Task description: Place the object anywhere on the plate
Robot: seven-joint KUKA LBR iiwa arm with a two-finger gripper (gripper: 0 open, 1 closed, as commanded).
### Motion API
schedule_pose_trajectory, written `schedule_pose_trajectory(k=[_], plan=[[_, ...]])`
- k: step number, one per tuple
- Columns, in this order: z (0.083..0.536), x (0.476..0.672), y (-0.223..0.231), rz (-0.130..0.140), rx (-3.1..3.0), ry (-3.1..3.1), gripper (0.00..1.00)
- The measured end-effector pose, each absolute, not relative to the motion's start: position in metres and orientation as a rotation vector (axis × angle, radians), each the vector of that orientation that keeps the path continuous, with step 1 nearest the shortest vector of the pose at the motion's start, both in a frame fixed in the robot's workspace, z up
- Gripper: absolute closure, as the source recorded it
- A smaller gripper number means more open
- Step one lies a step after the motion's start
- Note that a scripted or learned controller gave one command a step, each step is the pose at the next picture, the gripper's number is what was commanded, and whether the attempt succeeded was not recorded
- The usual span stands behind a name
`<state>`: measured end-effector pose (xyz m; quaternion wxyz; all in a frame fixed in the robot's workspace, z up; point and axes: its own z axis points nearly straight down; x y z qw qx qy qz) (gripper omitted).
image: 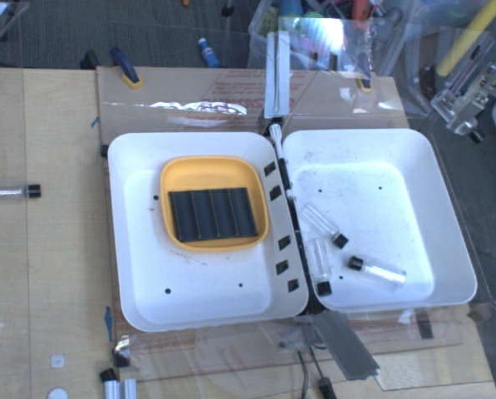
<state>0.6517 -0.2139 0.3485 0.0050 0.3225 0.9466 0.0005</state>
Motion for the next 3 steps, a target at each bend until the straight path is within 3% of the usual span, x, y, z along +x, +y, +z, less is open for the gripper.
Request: schedule_pose_trajectory(k=[1,2,3], plan=[[0.438,0.633,-0.224,-0.001,0.647,3.062,1.0],[0.403,0.651,-0.221,0.002,0.27,3.126,1.0],[0.438,0.638,-0.223,-0.003,-0.266,3.118,1.0]])
